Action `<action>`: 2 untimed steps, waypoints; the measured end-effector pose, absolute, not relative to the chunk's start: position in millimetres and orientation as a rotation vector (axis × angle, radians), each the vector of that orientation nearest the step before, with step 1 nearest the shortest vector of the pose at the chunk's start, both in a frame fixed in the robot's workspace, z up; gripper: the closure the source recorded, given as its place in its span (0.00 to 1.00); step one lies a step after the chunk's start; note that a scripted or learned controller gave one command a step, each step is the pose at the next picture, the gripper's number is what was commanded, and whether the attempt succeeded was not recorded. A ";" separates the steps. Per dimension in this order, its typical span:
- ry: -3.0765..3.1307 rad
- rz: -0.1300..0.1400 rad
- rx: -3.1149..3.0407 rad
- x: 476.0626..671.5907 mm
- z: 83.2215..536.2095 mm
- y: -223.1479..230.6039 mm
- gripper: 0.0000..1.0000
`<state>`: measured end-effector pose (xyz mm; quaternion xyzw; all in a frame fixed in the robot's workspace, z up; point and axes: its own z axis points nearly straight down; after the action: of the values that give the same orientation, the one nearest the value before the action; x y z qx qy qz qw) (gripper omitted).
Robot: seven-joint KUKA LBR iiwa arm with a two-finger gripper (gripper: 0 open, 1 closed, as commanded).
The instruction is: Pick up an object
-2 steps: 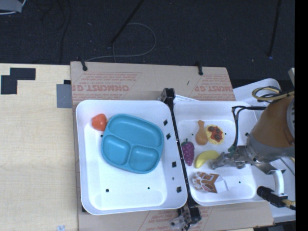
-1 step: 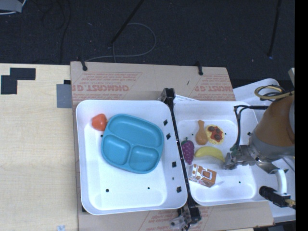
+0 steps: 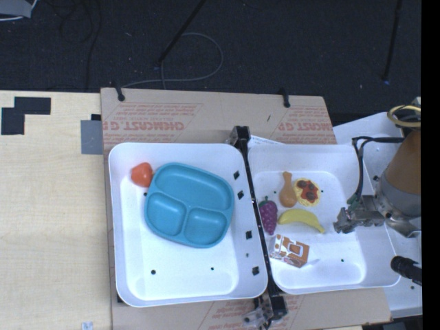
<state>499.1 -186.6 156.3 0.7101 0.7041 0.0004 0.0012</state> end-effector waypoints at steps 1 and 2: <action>2.221 0.002 2.216 503.2 213.8 -196.4 1.00; 2.220 0.002 2.217 504.3 273.3 -205.2 1.00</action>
<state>504.3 -205.2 273.3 0.7067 0.7075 0.0006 0.0022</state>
